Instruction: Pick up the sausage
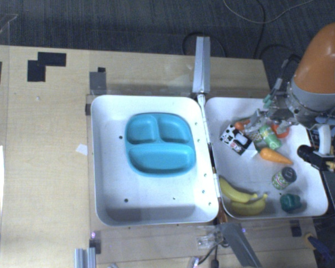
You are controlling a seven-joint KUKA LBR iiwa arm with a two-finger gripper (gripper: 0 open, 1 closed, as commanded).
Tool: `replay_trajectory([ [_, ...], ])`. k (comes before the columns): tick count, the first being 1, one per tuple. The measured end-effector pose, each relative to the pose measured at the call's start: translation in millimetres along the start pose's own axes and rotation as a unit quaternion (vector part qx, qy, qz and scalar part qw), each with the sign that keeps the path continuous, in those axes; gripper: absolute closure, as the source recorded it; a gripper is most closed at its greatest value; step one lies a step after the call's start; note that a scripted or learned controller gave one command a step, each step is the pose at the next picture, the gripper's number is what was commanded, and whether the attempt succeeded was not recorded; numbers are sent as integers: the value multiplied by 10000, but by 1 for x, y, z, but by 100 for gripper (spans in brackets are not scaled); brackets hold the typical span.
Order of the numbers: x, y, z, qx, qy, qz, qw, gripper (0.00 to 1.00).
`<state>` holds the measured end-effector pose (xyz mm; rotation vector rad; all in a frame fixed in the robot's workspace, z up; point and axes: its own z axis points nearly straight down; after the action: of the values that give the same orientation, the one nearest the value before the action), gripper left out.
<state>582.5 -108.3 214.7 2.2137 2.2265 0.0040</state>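
Note:
The gripper (266, 118) hangs low over the back middle of the right bin (318, 208), amid a cluster of toy foods. A small reddish-brown piece that looks like the sausage (243, 125) peeks out just left of the gripper, partly hidden by it. A green item (269, 139) and a red one (281, 130) lie right under the gripper. I cannot tell whether anything sits in the gripper.
The right bin also holds a black-and-white block (235, 139), a carrot (275, 156), a banana (241, 196), a small can (283, 177) and a teal object (291, 202). In the left bin (109, 149) lies a blue divided plate (159, 143).

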Motion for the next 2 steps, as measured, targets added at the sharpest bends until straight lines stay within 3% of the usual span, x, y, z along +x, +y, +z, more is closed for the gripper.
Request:
replay_trajectory([
  [1, -25, 46, 92, -126, -24, -63, 9999, 0],
  [2, -92, 85, 121, 83, 24, 401, 9992, 0],
])
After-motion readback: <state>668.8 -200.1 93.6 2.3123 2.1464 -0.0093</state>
